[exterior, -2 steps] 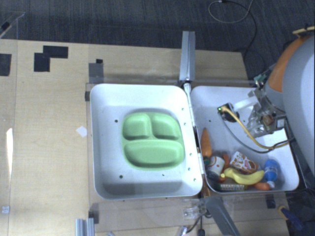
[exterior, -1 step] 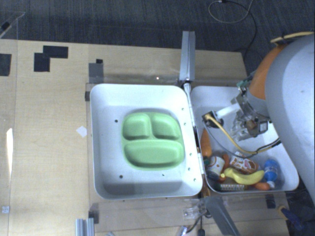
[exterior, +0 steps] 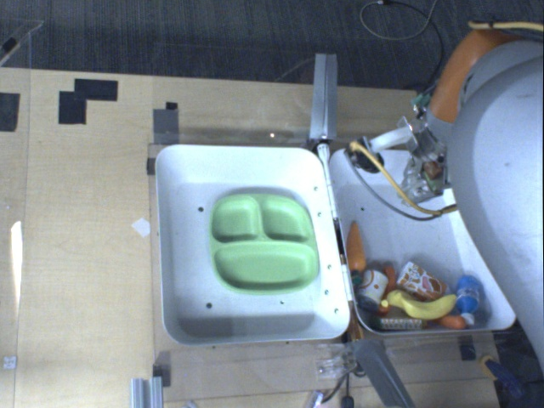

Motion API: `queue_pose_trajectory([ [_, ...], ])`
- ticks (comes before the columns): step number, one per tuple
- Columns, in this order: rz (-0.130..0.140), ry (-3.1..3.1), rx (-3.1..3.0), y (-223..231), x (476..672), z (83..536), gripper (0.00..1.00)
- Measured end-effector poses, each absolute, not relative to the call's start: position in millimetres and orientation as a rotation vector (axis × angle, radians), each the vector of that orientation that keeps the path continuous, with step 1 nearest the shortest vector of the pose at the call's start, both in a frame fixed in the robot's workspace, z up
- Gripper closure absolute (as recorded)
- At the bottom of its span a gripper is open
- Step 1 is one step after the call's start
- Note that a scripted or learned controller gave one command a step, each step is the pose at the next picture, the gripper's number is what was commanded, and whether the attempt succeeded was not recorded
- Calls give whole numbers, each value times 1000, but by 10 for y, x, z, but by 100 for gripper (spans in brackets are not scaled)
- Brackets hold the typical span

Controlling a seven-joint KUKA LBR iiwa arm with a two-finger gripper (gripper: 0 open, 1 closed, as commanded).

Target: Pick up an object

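The right bin (exterior: 387, 223) holds a pile of small items at its near end. Among them are an orange carrot (exterior: 355, 246), a yellow banana (exterior: 418, 305), a white and red packet (exterior: 414, 276) and a blue toy (exterior: 468, 292). My gripper (exterior: 422, 170) hangs over the far right part of this bin, well behind the pile and apart from it. The grey arm and its orange band rise to the right. Nothing shows in the gripper.
The left bin (exterior: 174, 228) holds a green divided plate (exterior: 263, 240) in its middle. A metal post (exterior: 324, 100) stands between the bins at the back. A yellow cable (exterior: 387, 184) loops from the wrist over the right bin's bare far floor.
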State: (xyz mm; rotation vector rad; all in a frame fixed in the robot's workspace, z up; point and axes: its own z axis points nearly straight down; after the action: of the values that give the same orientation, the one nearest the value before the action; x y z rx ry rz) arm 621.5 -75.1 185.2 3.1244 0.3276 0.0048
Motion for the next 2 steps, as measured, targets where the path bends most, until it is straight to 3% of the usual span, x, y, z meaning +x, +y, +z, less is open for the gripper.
queue_pose_trajectory([
  [1,4,325,3125,-1180,5906,2202,100],
  [2,8,346,3121,-1749,5621,3063,100],
])
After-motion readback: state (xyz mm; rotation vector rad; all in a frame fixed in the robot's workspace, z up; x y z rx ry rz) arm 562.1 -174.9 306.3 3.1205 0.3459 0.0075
